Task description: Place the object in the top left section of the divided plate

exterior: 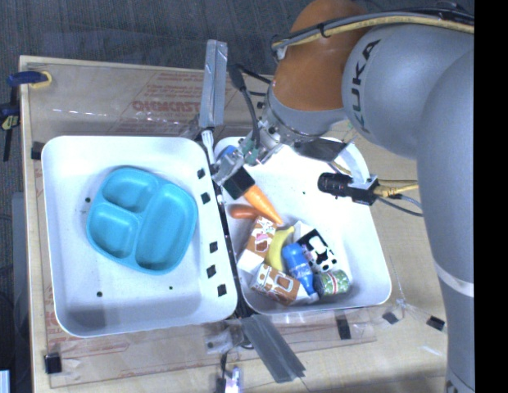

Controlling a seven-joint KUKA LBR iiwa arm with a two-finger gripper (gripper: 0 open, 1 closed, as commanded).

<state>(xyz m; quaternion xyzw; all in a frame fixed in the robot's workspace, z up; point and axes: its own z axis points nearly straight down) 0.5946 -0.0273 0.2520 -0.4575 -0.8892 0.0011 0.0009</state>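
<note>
Camera view: carrot at gripper, plate still bare

Camera view: gripper (235,174) low at right white bin (365,289) upper-left corner, tip touching orange plastic carrot (262,201); can't tell how wide it's open or if it grips. Blue three-section divided plate (142,219) in left white bin (65,301), top left section bare, transfer all left

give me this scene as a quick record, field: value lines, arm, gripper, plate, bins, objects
arm: grey KUKA arm, reaching in from the right
gripper: gripper low over the right bin's upper left, at the carrot's top end
plate: blue divided plate in the left bin, nothing in it
right bin: right bin holds a pile of toy food
objects: carrot, banana, blue bottle, small cartons
</note>
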